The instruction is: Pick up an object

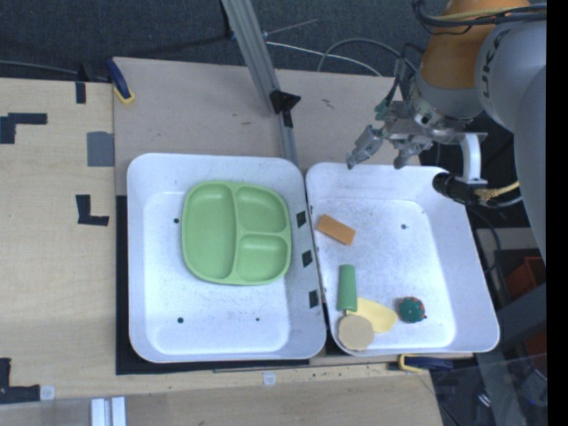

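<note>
Camera view: hand hangs open over the right bin's far edge

The hand [380, 155] sits above the far rim of the right bin [461, 238], its two fingers spread apart with nothing between them. Inside that bin, an orange block [335, 229] lies near the left wall. Toward the near edge a green cylinder [346, 287] lies lengthwise, its near end touching a tan disc [357, 331]. A yellow piece [380, 314], perhaps a toy banana though it is partly covered, lies just beside the disc, and a small dark green ball [410, 309] with a red spot rests near it. The left bin [151, 264] holds a green divided plate [237, 233]. Both bins rest on the table [53, 238].
</note>
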`<act>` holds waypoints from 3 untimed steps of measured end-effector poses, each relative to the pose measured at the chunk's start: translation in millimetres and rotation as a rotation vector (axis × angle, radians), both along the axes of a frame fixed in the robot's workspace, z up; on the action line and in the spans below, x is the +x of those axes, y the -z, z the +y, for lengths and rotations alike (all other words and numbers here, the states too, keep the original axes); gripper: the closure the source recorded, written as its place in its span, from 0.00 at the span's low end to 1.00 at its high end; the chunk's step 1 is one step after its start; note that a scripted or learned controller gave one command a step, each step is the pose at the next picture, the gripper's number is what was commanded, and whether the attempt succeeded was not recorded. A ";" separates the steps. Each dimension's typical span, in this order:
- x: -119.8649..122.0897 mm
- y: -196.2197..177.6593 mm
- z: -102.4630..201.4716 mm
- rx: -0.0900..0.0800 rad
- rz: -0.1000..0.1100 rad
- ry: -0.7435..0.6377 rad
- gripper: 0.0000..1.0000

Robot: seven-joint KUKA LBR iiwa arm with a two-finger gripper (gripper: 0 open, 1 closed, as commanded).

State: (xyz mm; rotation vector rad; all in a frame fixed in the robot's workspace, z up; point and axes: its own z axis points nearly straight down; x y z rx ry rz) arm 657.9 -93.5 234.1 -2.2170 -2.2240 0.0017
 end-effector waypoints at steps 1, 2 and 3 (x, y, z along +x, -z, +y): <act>0.0 0.0 0.0 0.000 0.000 0.000 0.00; 7.0 47.7 0.7 -0.001 0.004 0.000 0.00; 12.1 93.9 0.8 -0.001 0.005 0.000 0.00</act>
